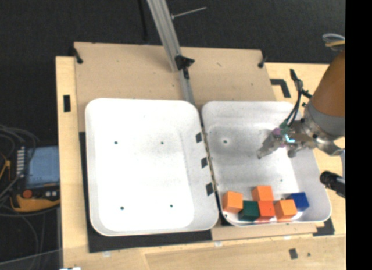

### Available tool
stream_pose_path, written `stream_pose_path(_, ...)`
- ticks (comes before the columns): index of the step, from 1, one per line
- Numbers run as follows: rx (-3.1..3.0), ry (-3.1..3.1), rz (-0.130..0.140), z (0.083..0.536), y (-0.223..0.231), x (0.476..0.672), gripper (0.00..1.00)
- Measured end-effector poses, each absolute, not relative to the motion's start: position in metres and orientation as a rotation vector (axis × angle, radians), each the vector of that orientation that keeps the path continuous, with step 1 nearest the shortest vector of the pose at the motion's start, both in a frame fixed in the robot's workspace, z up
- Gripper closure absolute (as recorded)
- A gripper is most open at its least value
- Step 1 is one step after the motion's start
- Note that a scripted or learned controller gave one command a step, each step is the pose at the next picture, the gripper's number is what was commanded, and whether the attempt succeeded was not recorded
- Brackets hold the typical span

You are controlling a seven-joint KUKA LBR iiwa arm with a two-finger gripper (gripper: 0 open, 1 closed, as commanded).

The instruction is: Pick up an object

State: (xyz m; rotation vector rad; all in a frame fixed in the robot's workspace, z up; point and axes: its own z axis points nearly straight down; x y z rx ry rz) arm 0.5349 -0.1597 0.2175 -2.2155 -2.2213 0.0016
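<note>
Two white bins [145, 164] on plywood bench [232, 65]; dark floor [70, 7] beyond.

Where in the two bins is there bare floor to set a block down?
The left bin offers bare floor wall to wall. In the right bin, the far half and the middle, left of the gripper, are bare. Its near edge is crowded with blocks.

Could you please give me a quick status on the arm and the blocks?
Gripper over right bin, nothing between fingers. Blocks clustered at bin's near edge, untouched. Nothing in the way.
</note>
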Motion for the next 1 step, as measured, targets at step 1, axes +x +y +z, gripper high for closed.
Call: stream_pose_path(1,-2.221,-2.223,-0.003,0.2199,-0.1599,0.5359,0.0)
